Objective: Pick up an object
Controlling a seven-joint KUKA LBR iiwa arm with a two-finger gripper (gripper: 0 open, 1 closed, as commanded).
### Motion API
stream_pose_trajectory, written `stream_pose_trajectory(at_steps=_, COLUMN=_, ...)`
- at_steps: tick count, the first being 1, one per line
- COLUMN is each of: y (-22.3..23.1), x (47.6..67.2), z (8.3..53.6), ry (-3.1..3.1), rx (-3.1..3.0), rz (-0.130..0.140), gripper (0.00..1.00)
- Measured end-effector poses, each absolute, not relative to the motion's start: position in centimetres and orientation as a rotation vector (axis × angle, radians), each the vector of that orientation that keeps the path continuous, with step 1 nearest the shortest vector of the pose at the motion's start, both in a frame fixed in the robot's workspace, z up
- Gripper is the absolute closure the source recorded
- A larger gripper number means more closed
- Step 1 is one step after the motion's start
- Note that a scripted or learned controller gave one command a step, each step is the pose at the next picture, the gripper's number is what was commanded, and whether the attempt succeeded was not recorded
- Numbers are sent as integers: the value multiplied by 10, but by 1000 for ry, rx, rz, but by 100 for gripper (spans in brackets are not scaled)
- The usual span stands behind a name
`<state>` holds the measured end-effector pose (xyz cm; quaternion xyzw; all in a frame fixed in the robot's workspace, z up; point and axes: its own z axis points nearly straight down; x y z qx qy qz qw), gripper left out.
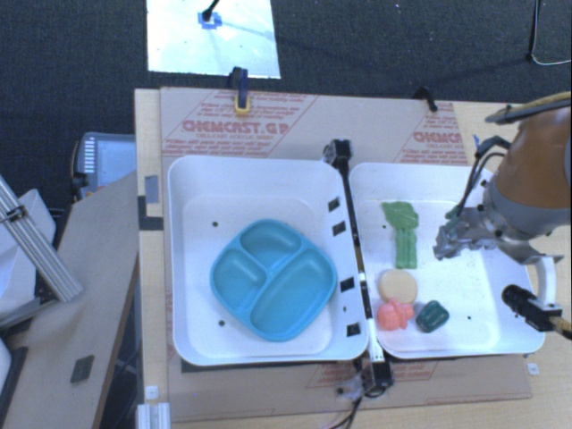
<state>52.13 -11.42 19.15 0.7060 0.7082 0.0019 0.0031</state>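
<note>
In the right bin (465, 338) lie several small items. A long green toy (403, 231) sits near the bin's middle left. Below it are a cream round piece (398, 285), a pink-red toy (393, 315) and a dark green block (433, 315). My gripper (447, 244) hangs over the right bin, just right of the long green toy and above the dark green block. Nothing shows in its grasp.
The left bin (192, 239) holds a blue divided plate (273, 278). A black clip-lined divider (350, 248) separates the two bins. The arm's orange band (541, 155) and grey wrist cover the right bin's far right side. A black part (527, 307) juts out at the bin's lower right.
</note>
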Motion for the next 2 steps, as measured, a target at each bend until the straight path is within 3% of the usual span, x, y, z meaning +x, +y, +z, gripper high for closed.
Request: stream_pose_trajectory(at_steps=2, y=-123, x=531, z=291, ry=2222, rx=2213, rz=5, gripper=100)
